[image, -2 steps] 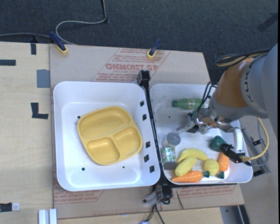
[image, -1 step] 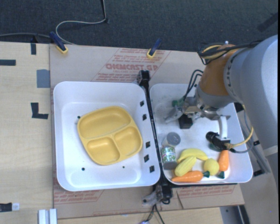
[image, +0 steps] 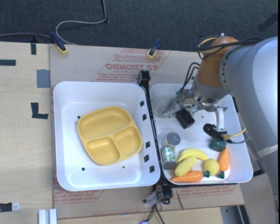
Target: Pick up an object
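hand (image: 181, 110): low in right bin (image: 238, 125), we cannot tell its grip | bananas (image: 190, 158), carrots (image: 188, 176), small jar (image: 168, 154), grey disc (image: 173, 138) just below hand | yellow tray (image: 110, 134) in left bin (image: 65, 139), well left

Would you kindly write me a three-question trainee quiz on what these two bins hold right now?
1. True or false: the yellow tray lies in the right bin.
2. How many carrots are in view?
3. The pincer hangs over: A) left bin B) right bin C) cardboard

Key:
1. False; it lies in the left bin.
2. Two: one lying along the front wall, one near the banana.
3. B
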`<state>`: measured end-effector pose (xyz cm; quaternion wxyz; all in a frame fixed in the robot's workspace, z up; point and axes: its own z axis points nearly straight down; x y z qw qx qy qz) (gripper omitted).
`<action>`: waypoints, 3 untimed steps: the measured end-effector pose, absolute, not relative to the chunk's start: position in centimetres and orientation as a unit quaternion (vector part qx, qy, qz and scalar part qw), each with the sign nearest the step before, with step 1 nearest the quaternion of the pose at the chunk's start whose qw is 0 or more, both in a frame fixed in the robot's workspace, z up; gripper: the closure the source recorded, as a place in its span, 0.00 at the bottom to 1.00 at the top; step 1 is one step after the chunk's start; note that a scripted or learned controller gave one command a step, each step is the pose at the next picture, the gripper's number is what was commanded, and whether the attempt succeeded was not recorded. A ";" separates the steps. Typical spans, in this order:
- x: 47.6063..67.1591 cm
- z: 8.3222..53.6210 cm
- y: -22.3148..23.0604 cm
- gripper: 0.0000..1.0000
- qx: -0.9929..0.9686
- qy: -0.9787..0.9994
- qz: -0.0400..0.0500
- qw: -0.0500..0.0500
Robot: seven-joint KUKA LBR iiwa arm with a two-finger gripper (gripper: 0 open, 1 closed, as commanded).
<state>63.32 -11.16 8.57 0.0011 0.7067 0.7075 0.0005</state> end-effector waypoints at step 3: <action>63.7 8.6 -11.8 0.00 0.706 0.708 0.000 0.000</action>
